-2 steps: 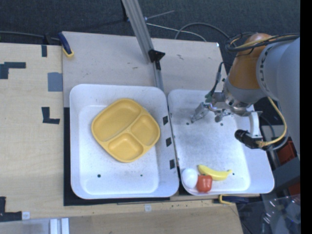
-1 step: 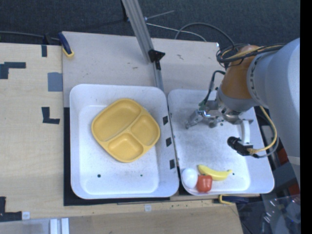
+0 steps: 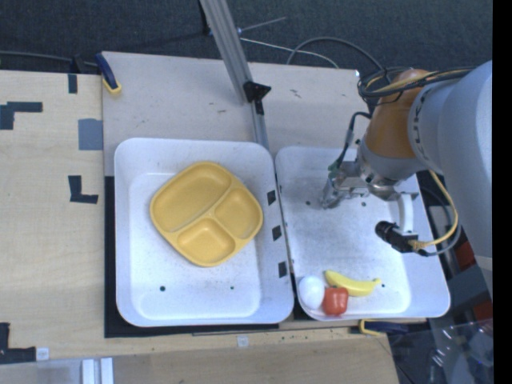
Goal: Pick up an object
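A yellow banana, a red pepper-like object and a white round object lie together at the near edge of the right bin. My gripper hangs low over the far part of the right bin, well away from those three objects. Nothing shows between its fingertips. A yellow divided plate lies in the left bin.
A grey metal pole slants down from the top to the bins' far edge. The arm's grey body and orange band fill the right side, with cables looping around it. A black part hangs over the right bin.
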### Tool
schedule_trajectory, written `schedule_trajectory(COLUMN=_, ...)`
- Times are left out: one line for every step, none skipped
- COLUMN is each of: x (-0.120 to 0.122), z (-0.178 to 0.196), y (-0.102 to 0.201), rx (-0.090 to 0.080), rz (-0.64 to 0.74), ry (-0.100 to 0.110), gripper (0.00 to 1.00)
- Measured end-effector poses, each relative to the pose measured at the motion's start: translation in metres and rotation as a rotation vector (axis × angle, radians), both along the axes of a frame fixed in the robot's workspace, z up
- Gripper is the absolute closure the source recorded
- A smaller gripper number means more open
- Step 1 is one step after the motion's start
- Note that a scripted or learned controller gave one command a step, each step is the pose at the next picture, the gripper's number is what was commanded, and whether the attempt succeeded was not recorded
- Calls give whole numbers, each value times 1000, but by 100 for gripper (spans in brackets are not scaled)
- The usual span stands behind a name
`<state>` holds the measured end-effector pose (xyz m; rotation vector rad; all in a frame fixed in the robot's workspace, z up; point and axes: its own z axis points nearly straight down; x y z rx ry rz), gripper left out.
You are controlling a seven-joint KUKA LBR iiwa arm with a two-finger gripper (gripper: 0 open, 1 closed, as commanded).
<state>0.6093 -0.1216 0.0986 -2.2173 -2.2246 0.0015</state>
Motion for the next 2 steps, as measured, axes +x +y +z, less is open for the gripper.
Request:
schedule_trajectory(x=-8, z=47, y=2, rx=0, rz=-2, ry=-4, gripper=100)
schedule_trajectory(x=-6, z=89, y=4, rx=0, rz=-1, ry=-4, gripper=100)
